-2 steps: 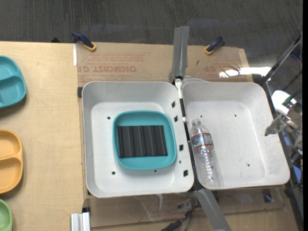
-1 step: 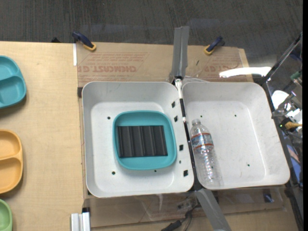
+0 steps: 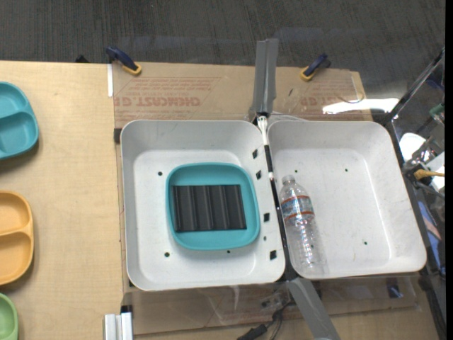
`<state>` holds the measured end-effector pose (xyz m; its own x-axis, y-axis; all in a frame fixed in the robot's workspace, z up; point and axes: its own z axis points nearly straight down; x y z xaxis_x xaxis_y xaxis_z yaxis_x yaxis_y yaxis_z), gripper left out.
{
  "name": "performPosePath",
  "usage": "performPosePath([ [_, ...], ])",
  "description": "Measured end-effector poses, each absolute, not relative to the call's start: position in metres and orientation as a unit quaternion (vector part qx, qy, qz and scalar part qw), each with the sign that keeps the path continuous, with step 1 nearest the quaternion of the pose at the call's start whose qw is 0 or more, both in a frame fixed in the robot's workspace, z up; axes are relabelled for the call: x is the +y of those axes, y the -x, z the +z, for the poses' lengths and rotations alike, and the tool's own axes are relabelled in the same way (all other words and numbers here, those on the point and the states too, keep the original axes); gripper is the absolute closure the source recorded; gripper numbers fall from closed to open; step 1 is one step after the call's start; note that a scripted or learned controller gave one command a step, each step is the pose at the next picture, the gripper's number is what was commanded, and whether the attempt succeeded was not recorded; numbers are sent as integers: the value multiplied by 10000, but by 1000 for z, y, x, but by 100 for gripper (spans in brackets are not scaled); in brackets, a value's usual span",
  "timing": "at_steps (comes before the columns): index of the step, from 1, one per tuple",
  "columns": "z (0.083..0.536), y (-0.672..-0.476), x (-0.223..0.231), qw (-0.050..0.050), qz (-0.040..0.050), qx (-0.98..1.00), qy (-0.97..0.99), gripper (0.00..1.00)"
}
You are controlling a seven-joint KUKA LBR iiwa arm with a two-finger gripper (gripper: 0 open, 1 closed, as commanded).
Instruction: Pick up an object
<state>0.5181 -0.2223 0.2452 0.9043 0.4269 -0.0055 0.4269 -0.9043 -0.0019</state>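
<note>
clear water bottle [image 3: 299, 220] lying along right bin [image 3: 368, 163] left wall, teal tray [image 3: 211, 207] in left bin [image 3: 141, 211], fingers' state can't tell

Two white bins sit side by side on the bench [image 3: 64, 119]. The left bin [image 3: 141, 190] holds a teal tray [image 3: 212, 241] with a dark ribbed inset, lying flat near its middle. The right bin [image 3: 354, 190] holds a clear bottle [image 3: 299, 222] lying along its left wall, cap toward the far side. On the bench's left edge lie a teal plate [image 3: 14, 119], an orange plate [image 3: 14, 236] and a green plate [image 3: 6, 317].
</note>
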Motion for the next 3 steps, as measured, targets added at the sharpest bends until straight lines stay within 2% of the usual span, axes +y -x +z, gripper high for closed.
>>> performPosePath([
  [1,247,-517,-222,6,33,-1991,9800,0],
  [2,369,-514,-220,-1,19,-2583,9661,0],
  [3,226,-517,-222,13,28,-2619,9651,0],
])
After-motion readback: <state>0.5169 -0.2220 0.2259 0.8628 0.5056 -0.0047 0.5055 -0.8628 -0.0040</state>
